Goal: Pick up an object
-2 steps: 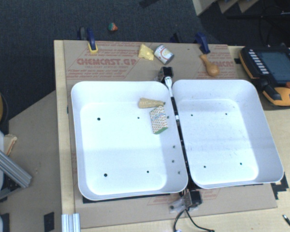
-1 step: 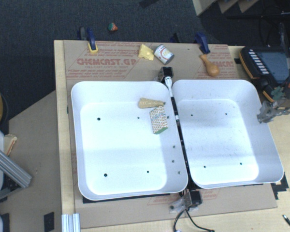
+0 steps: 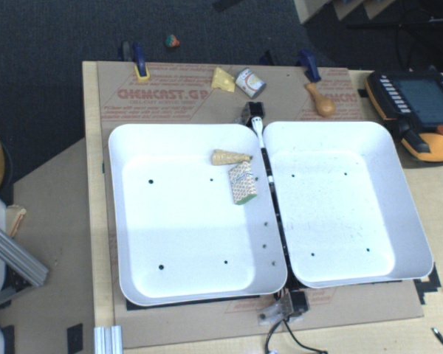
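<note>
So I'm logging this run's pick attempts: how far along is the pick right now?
Nothing looks done yet. In the left bin, the tan cone-shaped piece and the patterned packet just below it both lie on the bin floor near the divider, apparently unlifted. Nothing is in hand. The whole pick is left: reaching in, closing on one piece, and lifting it.

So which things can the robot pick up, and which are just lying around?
For the job:
- tan cone-shaped piece, left bin
- patterned packet, left bin

Just lying about, on the board behind the bins:
- yellow wedge
- small grey box
- wooden-handled tool
</note>
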Robot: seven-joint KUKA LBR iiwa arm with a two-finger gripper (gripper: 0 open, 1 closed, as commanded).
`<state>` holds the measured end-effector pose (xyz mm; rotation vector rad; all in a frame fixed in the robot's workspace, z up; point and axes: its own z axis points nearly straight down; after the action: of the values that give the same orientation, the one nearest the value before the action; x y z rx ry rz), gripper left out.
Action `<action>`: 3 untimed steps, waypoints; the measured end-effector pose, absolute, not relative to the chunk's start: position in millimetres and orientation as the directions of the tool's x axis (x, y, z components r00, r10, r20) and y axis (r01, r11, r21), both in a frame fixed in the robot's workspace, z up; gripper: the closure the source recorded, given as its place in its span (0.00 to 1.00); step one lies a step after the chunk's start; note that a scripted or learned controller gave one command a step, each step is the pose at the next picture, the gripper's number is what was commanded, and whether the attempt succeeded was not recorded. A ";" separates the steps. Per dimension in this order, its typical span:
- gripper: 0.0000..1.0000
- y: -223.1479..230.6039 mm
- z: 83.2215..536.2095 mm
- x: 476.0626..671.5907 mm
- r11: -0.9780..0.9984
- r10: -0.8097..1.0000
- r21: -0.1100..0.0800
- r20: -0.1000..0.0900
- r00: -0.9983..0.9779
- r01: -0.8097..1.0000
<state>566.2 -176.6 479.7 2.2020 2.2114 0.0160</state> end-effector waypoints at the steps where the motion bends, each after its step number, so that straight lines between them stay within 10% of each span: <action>1: 1.00 -74.2 325.8 595.6 0.011 1.000 -0.014 0.006 -0.011 1.000; 2: 1.00 -83.8 374.1 543.2 -0.002 1.000 0.001 0.000 0.002 1.000; 3: 1.00 -115.9 408.1 533.6 -0.004 1.000 0.007 -0.003 0.004 1.000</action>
<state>533.6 -115.9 408.1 2.2205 2.2123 0.0041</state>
